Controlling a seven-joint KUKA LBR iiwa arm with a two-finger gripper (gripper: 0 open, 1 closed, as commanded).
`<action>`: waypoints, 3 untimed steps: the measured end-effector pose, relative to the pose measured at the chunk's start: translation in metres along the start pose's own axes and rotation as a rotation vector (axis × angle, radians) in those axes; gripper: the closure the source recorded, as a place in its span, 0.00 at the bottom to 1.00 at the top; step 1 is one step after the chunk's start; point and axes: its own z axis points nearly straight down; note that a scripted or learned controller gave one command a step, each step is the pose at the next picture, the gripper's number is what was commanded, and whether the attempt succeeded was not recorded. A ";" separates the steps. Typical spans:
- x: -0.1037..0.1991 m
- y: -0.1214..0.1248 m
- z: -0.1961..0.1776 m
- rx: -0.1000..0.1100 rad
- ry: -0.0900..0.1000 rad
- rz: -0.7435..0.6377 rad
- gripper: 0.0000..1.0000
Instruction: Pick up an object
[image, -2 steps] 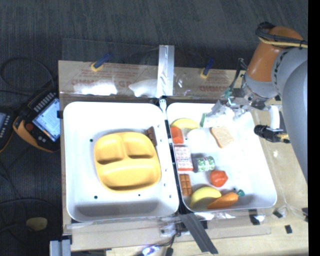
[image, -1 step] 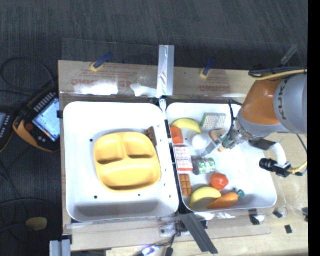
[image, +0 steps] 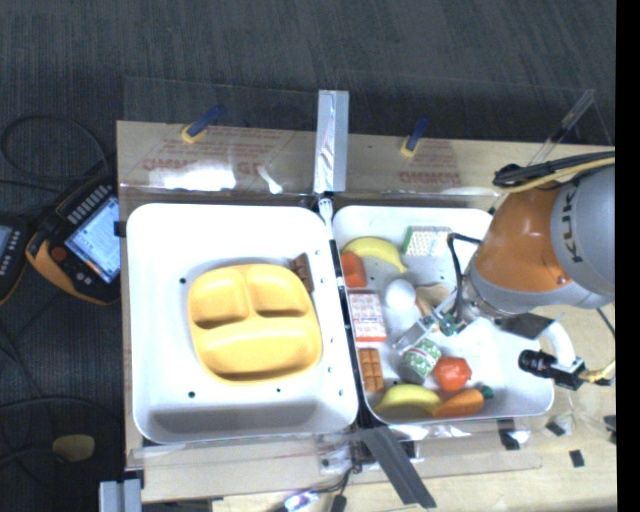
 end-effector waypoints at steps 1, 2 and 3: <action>-0.051 0.107 0.006 0.018 0.013 0.121 0.00; -0.053 0.109 -0.004 0.015 0.008 0.118 1.00; -0.061 0.089 -0.055 0.023 0.017 0.086 1.00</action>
